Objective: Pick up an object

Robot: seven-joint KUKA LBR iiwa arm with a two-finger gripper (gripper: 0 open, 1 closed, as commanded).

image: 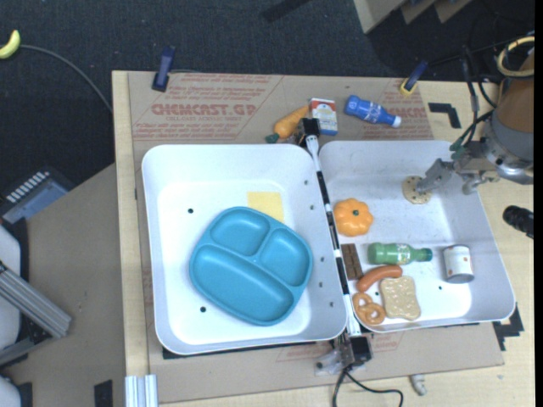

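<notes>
The right bin (475,219) holds an orange pumpkin (353,216), a green bottle (397,253), a silver can (458,263), a sausage (379,275), a pretzel (368,309), a square cracker (399,298) and a small round tan piece (417,191). My gripper (439,174) hangs over the far part of this bin, its tip just right of and above the tan piece. The view is too small to tell whether it touches that piece.
The left bin (170,193) holds a blue divided plate (250,264) and a yellow cheese slice (265,202). Behind the bins on the board lie a carrot (290,123), a small carton (322,115) and a blue bottle (372,111).
</notes>
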